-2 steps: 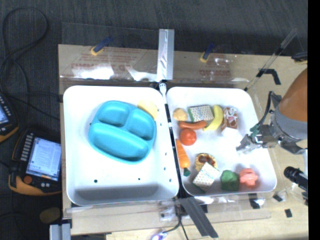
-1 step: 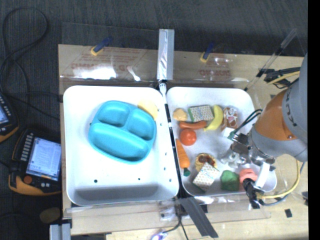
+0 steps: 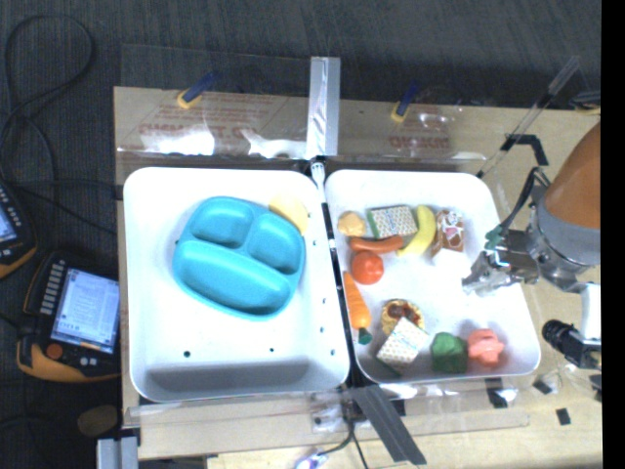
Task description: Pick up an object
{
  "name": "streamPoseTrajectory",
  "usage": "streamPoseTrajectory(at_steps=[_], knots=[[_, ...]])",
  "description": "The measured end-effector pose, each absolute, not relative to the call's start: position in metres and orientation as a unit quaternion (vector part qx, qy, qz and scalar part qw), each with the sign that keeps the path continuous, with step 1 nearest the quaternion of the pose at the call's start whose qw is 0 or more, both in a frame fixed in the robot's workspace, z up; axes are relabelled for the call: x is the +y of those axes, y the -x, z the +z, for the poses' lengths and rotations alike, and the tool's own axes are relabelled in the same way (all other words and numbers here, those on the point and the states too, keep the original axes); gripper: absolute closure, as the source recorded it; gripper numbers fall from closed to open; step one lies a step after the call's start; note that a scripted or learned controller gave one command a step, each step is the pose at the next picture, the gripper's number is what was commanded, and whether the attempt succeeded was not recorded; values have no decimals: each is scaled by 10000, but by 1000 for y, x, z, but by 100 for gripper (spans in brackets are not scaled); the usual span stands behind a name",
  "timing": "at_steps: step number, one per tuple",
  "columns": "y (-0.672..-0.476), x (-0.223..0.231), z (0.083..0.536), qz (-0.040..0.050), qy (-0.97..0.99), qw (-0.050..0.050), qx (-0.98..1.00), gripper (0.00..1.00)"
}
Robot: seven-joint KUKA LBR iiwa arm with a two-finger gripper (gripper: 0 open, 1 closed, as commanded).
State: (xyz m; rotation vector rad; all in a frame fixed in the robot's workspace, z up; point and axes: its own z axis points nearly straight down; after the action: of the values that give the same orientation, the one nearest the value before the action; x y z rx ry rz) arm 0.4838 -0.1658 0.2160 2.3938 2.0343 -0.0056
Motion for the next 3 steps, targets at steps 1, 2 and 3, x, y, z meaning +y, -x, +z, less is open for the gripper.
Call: streamPoseTrajectory(at_steps=[1,2,3], knots=[[-486,-186,90,25,-8364,35,5480,100],[-510,-189,185,-28,-8337,5,5522,100],[-485,-198,92,6,-9123,15,4096,100]])
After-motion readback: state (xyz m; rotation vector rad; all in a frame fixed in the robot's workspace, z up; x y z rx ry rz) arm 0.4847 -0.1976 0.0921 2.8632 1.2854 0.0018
